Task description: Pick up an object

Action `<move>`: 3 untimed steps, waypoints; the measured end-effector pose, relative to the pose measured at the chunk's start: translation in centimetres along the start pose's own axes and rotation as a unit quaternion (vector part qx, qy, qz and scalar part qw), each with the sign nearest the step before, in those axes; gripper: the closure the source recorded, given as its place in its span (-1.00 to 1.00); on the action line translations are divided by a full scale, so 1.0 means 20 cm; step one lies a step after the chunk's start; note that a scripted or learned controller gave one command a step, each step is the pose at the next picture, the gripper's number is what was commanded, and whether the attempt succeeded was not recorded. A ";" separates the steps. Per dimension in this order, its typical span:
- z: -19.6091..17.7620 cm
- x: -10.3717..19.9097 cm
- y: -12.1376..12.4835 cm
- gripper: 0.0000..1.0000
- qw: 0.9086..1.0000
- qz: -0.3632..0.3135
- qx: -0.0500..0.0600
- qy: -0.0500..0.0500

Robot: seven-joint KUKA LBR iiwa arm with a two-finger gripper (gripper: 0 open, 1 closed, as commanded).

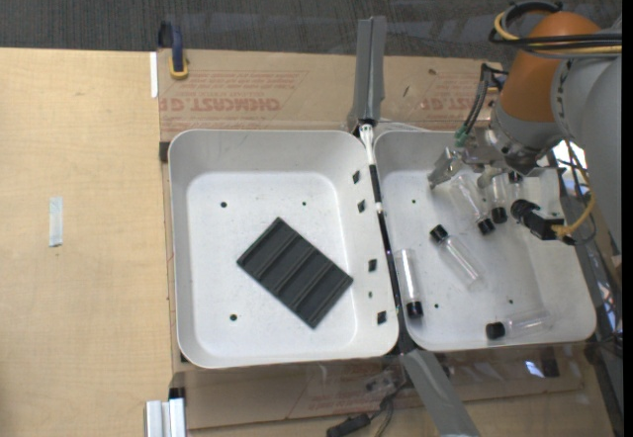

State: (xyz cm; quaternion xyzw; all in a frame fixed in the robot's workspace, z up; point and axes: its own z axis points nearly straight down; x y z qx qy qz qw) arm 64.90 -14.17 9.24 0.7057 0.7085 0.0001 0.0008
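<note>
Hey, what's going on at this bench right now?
A grey robot arm with an orange band reaches in from the right, its gripper low over the back of the right bin. Several clear tubes with black caps lie there, such as one mid-bin. The left bin holds a dark ribbed tray. Whether the gripper has anything is unclear.

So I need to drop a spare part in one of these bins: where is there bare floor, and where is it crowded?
The left bin has most room: bare floor all around the ribbed black pad, widest along its far wall. The right bin is crowded: clear tubes lie scattered and the pincer hovers at its far end. One bare patch sits mid-floor, right of the tubes.
</note>
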 end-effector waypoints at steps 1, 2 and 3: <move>0.00 -0.12 -0.11 -1.00 0.999 0.033 0.001 0.001; -0.04 -0.12 -0.11 1.00 0.999 0.033 0.002 0.000; -0.71 0.13 -0.09 1.00 0.994 0.107 0.002 -0.001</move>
